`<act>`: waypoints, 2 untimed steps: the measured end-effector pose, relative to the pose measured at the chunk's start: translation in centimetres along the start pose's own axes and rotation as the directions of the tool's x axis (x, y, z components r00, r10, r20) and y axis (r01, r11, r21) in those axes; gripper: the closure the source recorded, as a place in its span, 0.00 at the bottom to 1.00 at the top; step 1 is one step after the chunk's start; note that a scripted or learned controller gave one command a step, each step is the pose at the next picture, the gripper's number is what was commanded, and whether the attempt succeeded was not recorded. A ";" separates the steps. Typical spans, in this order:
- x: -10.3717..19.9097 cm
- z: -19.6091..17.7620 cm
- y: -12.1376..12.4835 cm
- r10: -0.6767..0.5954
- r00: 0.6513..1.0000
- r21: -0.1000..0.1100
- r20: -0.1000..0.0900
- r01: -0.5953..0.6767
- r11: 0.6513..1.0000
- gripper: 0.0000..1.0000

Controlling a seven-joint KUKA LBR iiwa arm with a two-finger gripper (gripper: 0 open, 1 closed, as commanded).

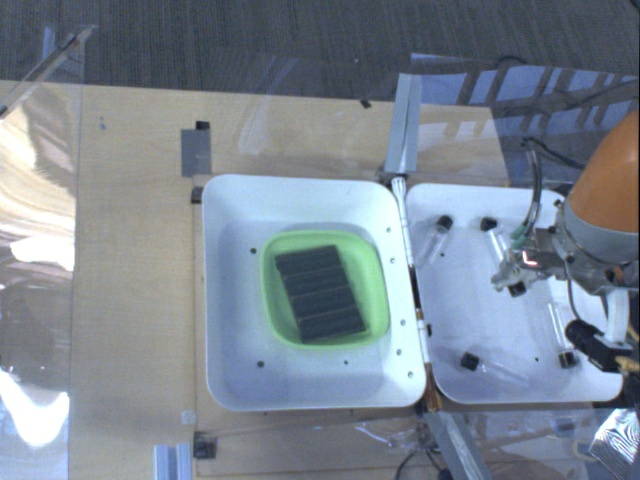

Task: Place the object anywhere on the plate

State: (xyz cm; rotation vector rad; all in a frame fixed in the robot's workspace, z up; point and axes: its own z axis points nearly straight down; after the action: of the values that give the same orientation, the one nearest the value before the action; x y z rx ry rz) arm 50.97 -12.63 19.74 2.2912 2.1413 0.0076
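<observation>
Already, a dark ribbed block (319, 294) is lying on the green plate (375, 293) inside the left bin (230, 268); the gripper (520, 268) is hovering right of that plate, grip unreadable.

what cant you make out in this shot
- Gripper: in the camera view it is small, with glare on it, over the right bin; whether it is open or shut cannot be told.
- Arm: cut off by the right edge.
- Dark ridged block on the green plate, in the left bin: too coarse to tell what it is.
- Small black bits in the right bin: too small to name.
</observation>
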 end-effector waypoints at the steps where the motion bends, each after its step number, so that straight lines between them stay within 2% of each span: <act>1: 7.0 -1.5 -0.3 -0.139 0.990 0.001 0.000 0.139 0.990 1.00; 2: 12.1 -1.6 3.3 -0.412 0.911 -0.001 -0.001 0.412 0.911 1.00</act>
State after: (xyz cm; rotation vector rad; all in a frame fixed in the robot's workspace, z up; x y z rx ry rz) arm 55.08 -0.81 21.34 1.7881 2.5752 0.0073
